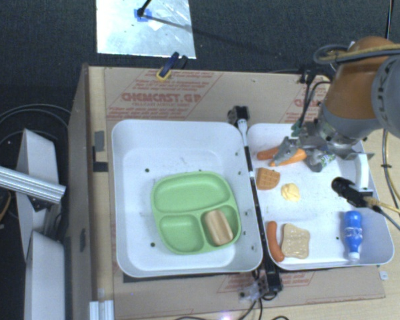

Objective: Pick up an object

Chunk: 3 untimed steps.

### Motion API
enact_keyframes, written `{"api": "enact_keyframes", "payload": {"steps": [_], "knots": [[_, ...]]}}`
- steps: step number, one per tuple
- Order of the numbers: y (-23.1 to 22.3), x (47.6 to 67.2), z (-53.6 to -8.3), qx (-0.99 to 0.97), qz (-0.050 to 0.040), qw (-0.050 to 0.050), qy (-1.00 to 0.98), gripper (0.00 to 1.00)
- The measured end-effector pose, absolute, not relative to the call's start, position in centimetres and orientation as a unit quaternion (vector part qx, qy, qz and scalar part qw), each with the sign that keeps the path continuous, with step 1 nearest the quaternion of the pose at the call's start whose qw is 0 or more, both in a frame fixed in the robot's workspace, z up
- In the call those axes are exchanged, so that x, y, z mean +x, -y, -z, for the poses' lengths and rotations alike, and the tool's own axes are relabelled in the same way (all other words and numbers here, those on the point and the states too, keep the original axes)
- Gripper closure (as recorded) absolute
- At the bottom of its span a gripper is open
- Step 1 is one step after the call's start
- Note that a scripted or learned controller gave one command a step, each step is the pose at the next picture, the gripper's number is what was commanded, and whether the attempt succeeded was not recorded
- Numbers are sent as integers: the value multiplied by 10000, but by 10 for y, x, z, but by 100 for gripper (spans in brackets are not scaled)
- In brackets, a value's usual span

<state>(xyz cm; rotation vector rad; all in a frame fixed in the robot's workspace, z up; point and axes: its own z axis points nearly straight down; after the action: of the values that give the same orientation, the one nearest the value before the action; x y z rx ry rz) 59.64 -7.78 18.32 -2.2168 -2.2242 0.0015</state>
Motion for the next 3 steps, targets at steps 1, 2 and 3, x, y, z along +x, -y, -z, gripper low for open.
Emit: {"api": "enact_keyframes", "payload": {"steps": [1,2,3], "knots": [[88,626,-93,-7070,49,-71,7072,0],[83,645,-84,-7064,-6,9,7078,0],[96,659,-80,-7088,-127,224,7049,0]]}}
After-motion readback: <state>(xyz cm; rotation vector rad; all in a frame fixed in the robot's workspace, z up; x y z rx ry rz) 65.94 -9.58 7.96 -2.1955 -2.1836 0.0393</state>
